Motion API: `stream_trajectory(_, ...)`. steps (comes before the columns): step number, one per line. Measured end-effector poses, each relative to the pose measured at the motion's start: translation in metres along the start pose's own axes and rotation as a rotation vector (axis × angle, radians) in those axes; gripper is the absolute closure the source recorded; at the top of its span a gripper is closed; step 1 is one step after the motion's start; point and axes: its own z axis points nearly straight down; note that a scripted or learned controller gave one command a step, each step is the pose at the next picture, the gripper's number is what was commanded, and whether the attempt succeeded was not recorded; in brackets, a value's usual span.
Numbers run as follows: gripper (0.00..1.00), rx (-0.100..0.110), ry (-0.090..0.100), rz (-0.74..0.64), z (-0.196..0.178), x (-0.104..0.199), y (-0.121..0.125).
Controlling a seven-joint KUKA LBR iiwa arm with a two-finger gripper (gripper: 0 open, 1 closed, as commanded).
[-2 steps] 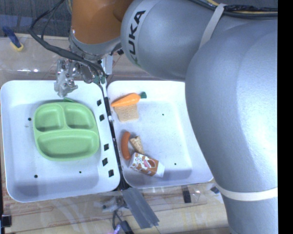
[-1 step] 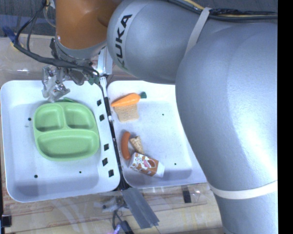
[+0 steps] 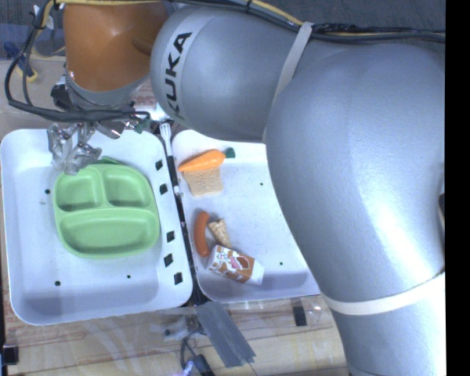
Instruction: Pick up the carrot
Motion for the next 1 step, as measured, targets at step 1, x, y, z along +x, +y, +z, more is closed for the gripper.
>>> stream_trajectory(1, 1.00, 0.001, 0.000, 0.388, 0.0154, 0.0134, 0.0009)
